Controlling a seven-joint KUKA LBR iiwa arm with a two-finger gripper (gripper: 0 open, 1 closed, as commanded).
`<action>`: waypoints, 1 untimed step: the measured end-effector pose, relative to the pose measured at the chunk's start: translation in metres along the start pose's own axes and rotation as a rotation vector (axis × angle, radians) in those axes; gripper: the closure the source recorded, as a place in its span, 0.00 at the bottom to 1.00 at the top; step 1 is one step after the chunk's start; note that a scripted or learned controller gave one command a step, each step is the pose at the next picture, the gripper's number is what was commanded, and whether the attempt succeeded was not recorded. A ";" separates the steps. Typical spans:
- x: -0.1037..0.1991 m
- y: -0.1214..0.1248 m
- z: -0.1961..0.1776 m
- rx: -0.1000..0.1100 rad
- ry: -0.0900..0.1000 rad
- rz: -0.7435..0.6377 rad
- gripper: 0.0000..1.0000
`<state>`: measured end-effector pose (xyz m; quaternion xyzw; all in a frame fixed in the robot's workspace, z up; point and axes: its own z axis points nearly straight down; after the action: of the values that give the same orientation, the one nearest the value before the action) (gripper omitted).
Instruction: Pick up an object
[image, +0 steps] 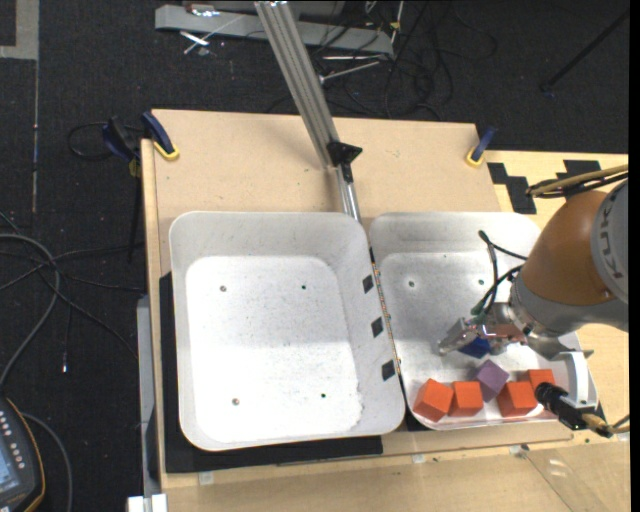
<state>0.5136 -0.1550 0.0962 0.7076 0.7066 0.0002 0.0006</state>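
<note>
Two shallow white bins sit side by side on the table — the left bin and the right bin, touching along their inner edges. The grey arm with its orange band reaches in from the right, over the right bin. Its end effector hangs low above that bin's floor, near the middle of its lower half, and something small and blue shows at its tip; whether the fingers are wide, narrow or closed on that blue piece I cannot tell, since the wrist covers them.

Along the right bin's near edge lie several blocks in a row — an orange-red block at the left, another orange block touching it, a purple block just behind, and an orange block further right. A slanted metal pole crosses the table's far side.
</note>
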 end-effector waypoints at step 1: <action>0.000 0.002 -0.010 -0.002 0.000 -0.001 1.00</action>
<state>0.5151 -0.1552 0.1061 0.7073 0.7070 0.0011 0.0015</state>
